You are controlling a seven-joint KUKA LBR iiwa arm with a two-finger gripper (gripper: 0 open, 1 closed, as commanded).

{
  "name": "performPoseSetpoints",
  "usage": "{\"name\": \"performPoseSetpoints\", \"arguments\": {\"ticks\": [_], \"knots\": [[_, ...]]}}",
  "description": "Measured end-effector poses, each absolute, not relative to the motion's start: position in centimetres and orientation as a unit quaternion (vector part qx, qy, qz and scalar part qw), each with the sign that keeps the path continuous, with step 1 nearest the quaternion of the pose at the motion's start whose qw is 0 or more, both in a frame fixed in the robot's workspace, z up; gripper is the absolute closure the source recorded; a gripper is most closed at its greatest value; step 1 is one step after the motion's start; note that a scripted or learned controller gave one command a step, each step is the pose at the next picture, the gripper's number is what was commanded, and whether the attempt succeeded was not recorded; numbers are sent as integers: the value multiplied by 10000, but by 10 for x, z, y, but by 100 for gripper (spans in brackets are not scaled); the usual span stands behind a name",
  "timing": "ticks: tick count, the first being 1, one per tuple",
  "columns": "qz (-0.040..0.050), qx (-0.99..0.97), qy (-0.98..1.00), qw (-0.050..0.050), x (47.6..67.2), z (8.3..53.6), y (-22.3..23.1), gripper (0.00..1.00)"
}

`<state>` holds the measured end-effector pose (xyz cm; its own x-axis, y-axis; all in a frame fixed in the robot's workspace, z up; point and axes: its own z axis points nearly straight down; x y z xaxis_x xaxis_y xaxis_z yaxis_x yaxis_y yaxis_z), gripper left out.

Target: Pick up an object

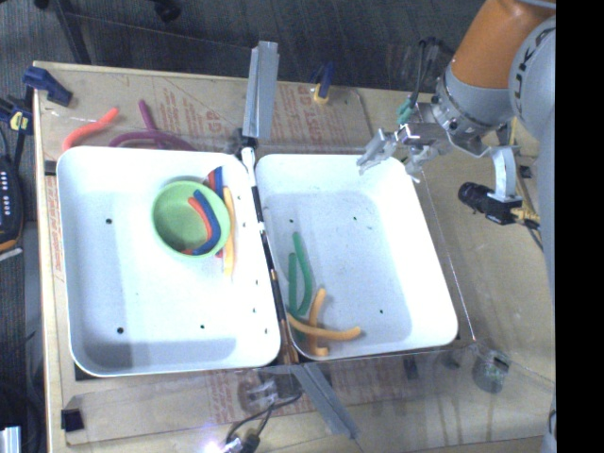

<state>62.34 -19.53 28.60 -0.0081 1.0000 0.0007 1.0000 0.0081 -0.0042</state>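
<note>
My gripper (392, 152) hangs over the far right corner of the right bin (415, 253), its two fingers spread open with nothing between them. Far from it, in the near left part of that bin, lie a green curved piece (299, 276) and orange curved pieces (326, 329). The left bin (104, 281) holds a green bowl (185, 218) with red, blue and orange curved pieces lying across its right rim.
A grey metal bar (260, 88) rises at the back between the bins. Purple and orange cables (123, 130) lie behind the left bin. A black fitting (486, 201) juts out beside the arm at the right.
</note>
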Motion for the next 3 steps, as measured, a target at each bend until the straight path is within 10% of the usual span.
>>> {"name": "performPoseSetpoints", "arguments": {"ticks": [2,3], "knots": [[-13,-7346,-6785,-40,575,96,-115,0],[10,-7319,-6814,-26,574,105,-114,100]]}}
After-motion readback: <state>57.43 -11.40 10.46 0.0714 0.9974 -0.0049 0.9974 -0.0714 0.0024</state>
